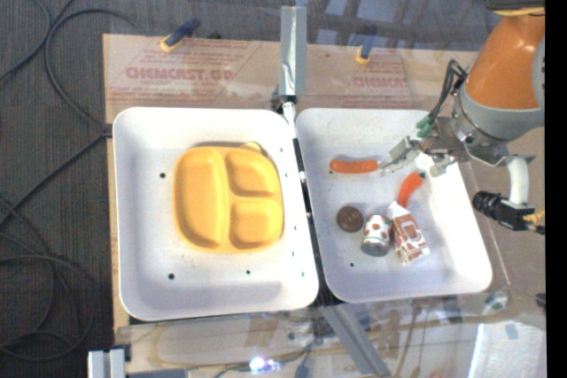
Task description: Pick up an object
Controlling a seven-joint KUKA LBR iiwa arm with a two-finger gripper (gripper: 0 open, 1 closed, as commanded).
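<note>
Where the 2 bins meet at the middle of the bench, the right bin (pixel 461 266) carries all the loose things. The sausage (pixel 353 165) is a slim orange-red piece with rounded ends, lying nearly level in the upper left part of that bin. The gripper (pixel 400 153) reaches in from the right, its 2 fingers spread a little, and their tips sit just beside the sausage's right end; nothing is seen between them. Below the gripper a carrot (pixel 409 187) lies tilted, orange-red with a small green bit at its upper end. Lower down, a brown disc (pixel 350 218) lies flat, and just beside it a small can (pixel 376 235) lies on its side against a white and red carton (pixel 408 236).

The left bin (pixel 142 270) holds a yellow tray (pixel 230 196) with 3 sections, and its top edge casts a dark line.

The arm (pixel 505 80) is cut off at the right edge. The print on the can and carton is too small to read.
</note>
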